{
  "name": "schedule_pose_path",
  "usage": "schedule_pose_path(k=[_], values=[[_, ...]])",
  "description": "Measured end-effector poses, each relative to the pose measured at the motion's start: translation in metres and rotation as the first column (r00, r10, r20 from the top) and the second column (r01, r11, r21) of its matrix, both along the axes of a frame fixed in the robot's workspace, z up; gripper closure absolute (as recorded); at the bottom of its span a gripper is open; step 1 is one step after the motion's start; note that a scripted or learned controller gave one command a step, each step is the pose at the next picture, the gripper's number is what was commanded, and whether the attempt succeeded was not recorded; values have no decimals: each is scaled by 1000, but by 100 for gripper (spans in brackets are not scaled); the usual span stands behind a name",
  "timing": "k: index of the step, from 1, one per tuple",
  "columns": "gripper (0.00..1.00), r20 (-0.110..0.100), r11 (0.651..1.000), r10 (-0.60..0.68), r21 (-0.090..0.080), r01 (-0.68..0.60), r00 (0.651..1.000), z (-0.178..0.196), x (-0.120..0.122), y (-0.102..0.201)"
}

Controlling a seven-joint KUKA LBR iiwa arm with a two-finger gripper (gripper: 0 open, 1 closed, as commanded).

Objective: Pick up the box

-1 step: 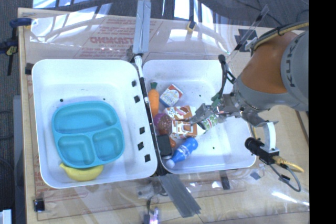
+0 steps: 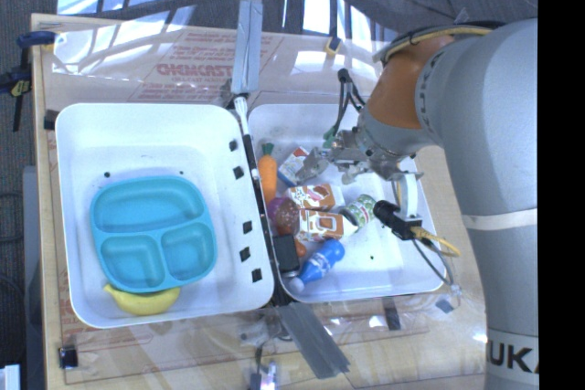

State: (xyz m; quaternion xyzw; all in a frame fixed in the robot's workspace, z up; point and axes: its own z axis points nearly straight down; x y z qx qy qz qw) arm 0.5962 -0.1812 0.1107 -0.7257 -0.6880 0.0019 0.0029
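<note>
1. Arm (image 2: 475, 151): grey, with an orange band above the wrist. It enters from the right side of the camera view and bends down over the right bin.
2. Surface (image 2: 183, 59): carries two shallow white bins side by side, under a clear sheet that reflects window light.
3. Left bin (image 2: 73, 132): holds a blue divided tray (image 2: 154, 231) lying flat. A banana (image 2: 142, 299) lies just beside the tray's near edge.
4. Right bin (image 2: 402, 274): holds a cluster of small items along its left half. Its right half is bare.
5. Hand (image 2: 318, 160): positioned low over the far part of the right bin, above a white packet (image 2: 294, 165). Whether it is spread or pressed together cannot be told from this view. No item is seen held in it.
6. Box (image 2: 320, 223): white and orange print, lying flat near the middle of the right bin, on the near side of the hand and apart from it. A similar printed carton (image 2: 313, 195) touches its far edge.
7. Blue bottle (image 2: 322, 260): lies tilted on its side, just beside the box's near edge.
8. Carrot (image 2: 267, 178): lies along the bin's left wall.
9. Dark red round item (image 2: 283, 213): left of the box, touching it.
10. Green can (image 2: 361, 210): right of the box, on its side.
11. Black item (image 2: 285, 253): at the left wall, beside the bottle.
</note>
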Motion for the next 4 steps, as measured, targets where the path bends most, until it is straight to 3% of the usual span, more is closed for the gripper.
schedule_pose_path(k=[1, 2, 3, 4], values=[[0, 2, 993, -122, -1, 122, 993, 57, 30, 40], [0, 2, 998, -71, -3, 71, 998, -21, 60, 37], [0, 2, 994, -107, -3, 107, 994, -21, 16, 42], [0, -1, 995, -104, -1, 104, 995, -22, 2, 25]])
